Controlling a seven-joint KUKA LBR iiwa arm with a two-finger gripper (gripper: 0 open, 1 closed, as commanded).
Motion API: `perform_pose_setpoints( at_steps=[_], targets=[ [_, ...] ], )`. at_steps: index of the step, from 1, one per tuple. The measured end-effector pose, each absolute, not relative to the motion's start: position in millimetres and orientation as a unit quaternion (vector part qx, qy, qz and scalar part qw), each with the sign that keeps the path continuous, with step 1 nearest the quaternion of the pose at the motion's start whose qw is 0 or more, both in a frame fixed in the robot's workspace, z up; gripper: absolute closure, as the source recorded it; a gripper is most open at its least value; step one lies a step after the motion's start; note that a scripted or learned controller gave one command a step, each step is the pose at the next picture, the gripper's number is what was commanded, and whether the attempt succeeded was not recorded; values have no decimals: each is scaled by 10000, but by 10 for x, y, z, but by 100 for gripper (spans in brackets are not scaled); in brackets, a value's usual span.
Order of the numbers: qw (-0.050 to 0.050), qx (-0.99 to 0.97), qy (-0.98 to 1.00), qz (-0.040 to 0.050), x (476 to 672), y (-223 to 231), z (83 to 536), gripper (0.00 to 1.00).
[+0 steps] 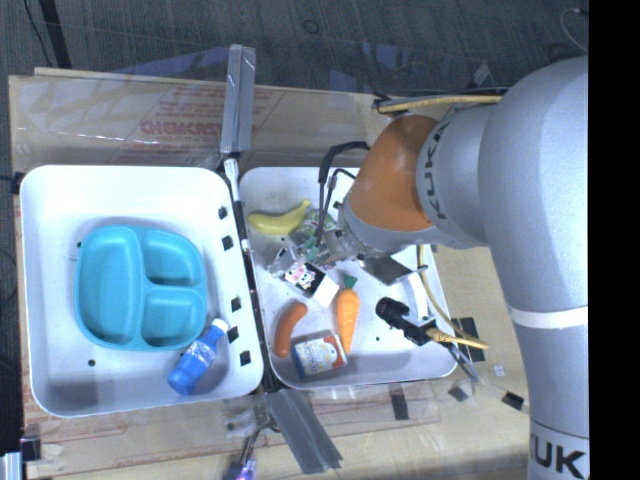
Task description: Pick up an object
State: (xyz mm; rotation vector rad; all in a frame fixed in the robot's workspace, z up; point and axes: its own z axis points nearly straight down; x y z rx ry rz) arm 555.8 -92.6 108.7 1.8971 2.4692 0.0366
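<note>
Right bin (440, 366): banana (279, 220) far-left, carrot (346, 317) centre. Gripper (318, 243) sits low among them; we cannot tell its grasp state. We'd centre squarely over one item before lifting.

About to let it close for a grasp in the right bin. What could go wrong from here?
The gripper sits low among crowded items: the banana, the small black-and-white object and the carrot lie close together, so it may nudge or catch a neighbour. The wrist hides the contact point, making a miss hard to spot.
</note>
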Motion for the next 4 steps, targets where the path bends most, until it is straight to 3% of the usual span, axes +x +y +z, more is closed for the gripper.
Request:
perform_pose_setpoints(
  at_steps=[1,2,3,4],
  targets=[
    [200,6067,7945,154,5611,-924,1249,100],
    [190,6069,7944,145,5602,-925,1237,0],
    [154,6536,7565,133,5022,-1358,1092,0],
    [66,7266,6869,122,5202,-1612,1084,0]
  ],
)
